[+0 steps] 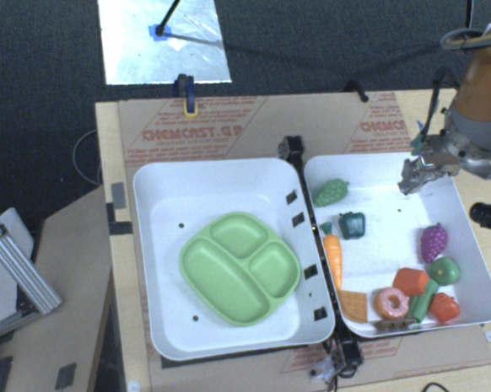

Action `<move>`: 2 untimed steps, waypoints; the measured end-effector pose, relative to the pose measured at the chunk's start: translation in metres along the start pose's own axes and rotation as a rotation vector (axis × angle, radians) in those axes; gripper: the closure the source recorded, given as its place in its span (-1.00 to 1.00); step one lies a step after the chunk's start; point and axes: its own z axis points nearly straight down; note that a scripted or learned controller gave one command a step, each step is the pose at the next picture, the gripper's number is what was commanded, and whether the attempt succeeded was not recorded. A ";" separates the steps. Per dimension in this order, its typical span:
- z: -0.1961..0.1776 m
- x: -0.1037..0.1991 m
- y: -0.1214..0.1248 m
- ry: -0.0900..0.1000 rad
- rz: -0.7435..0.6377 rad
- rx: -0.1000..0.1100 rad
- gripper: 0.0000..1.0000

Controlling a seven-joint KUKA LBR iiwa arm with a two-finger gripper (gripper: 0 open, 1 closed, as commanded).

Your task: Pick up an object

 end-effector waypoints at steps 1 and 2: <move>-0.003 0.060 -0.014 0.001 0.000 0.000 1.00; -0.011 0.118 -0.019 0.001 -0.001 0.000 1.00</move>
